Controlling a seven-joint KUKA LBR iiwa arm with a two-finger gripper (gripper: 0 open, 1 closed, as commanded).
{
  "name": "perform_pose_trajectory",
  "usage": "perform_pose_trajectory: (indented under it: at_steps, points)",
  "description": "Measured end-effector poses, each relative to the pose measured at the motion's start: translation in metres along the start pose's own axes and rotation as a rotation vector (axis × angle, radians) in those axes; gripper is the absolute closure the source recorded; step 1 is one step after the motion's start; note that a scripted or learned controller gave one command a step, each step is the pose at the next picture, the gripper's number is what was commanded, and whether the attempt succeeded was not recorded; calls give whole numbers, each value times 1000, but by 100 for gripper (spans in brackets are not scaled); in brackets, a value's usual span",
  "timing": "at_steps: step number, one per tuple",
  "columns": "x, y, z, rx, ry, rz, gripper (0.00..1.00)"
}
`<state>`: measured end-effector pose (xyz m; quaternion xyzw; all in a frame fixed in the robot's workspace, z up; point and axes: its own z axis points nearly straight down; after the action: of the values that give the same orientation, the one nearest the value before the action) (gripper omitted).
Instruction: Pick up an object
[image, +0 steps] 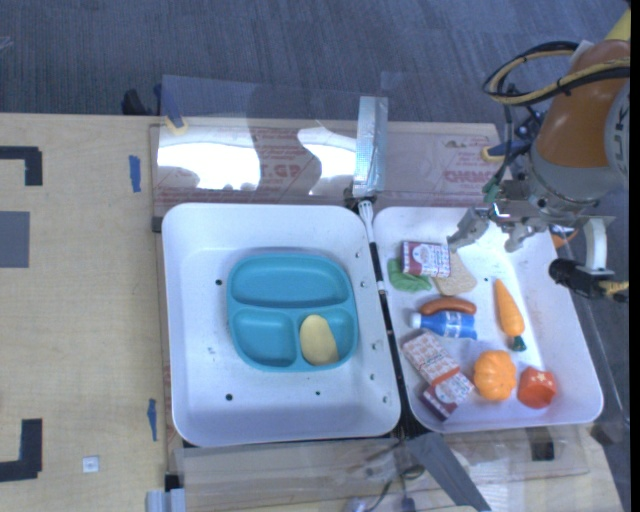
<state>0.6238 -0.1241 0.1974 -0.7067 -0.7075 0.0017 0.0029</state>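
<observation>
Bright, even overhead light, strong white glare on the clear panel (255, 160) behind the bins, soft shadows inside the left bin (190, 300) (faint), slightly soft focus overall, mild noise

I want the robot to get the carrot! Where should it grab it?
Probably across the carrot's thick orange middle, coming straight down from above. It lies flat and lengthwise in the right bin, with bare floor on both long sides for the fingers; the green end is too thin.

Fixed overhead camera, slanted down, both bins (190, 330) framed
</observation>
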Motion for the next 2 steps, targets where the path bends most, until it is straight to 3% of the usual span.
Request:
perform_pose_trajectory:
  at_steps: [1,2]
  points:
    - [-18,-27,105,-5,-1,-1,0]
    - [8,-79,111,-10,-2,-42,0]
